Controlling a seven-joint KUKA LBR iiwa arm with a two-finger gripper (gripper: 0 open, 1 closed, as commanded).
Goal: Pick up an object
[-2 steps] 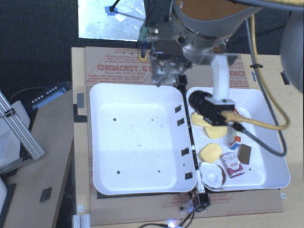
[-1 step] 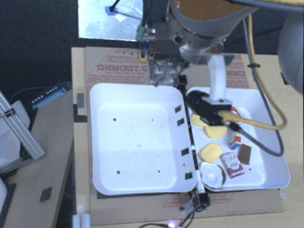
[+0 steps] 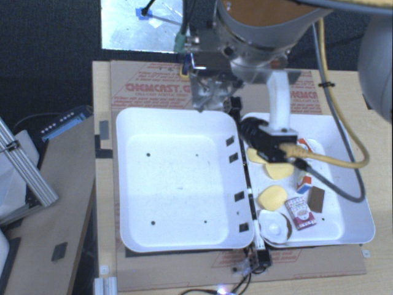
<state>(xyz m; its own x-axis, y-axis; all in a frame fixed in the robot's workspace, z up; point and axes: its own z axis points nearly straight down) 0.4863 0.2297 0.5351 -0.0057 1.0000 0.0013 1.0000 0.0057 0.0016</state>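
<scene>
Hovering blurred, the hand (image 3: 212, 100) is over the left bin's (image 3: 121, 177) far rim.

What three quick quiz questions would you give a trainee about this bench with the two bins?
1. True or false: the brown block lies right beside the red box.
2. Which bin holds the yellow pieces? A: the view's left one. B: the right bin.
3. Over which part of the scene does the tool hang?
Key: 1 true. 2 B. 3 Over the far rim of the left bin, near its corner toward the other bin.
</scene>
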